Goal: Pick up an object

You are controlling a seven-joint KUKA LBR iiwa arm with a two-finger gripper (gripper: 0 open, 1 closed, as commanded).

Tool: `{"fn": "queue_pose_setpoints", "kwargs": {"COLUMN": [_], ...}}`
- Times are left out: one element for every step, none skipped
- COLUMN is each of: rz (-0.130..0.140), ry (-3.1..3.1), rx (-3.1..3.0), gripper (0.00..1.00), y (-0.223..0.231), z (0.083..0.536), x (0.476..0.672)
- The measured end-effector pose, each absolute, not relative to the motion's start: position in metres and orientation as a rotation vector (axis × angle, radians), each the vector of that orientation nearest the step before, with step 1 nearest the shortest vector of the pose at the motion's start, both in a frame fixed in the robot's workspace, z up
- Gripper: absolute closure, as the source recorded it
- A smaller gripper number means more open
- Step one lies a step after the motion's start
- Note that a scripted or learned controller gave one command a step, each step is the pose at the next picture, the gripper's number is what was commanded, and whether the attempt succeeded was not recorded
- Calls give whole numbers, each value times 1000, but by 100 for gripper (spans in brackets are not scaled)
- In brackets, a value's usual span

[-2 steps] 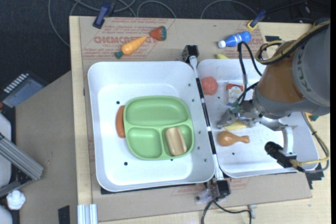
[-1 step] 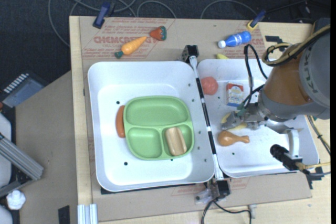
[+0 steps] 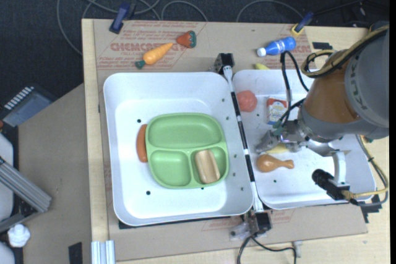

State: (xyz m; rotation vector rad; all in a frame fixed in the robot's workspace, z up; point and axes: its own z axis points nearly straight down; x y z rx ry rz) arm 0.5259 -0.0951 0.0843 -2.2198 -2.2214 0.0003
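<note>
- Orange-brown plastic, shaped like a chicken drumstick (image 3: 275, 163), lies on the floor of the right bin (image 3: 297, 195), and I judge it the nearest thing for me to take.
- My gripper (image 3: 275, 140) hangs low over the same bin, at the end of my arm (image 3: 346, 96), which comes in from the right.
- Whether it is spread or pressed together I cannot tell; the metal at the tip is a blur against something pale and yellowish beneath it.
- From my tool, the drumstick lies just beside, a little toward the bin's near edge, and I see nothing between the two.
- Its long axis runs roughly left to right across the bin, fat end to the left and thin end to the right, so I would want to close across its narrow width.
- Farther off in this bin sit a red ball (image 3: 247, 100) and a small packet (image 3: 276, 110), both on the far side of my tool.
- Over in the left bin (image 3: 124, 108), a green divided plate (image 3: 185, 148) is well apart from me.
</note>
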Motion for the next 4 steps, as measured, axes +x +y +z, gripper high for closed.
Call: {"fn": "queue_pose_setpoints", "kwargs": {"rz": [0, -1, -7, -7], "ry": [-2224, -2223, -2229, -2228], "rx": [-2222, -2222, -2227, -2227], "gripper": [0, 0, 100, 0], "y": [-103, -105, -106, -106], "z": [84, 84, 97, 97], "x": [537, 549, 552, 551]}}
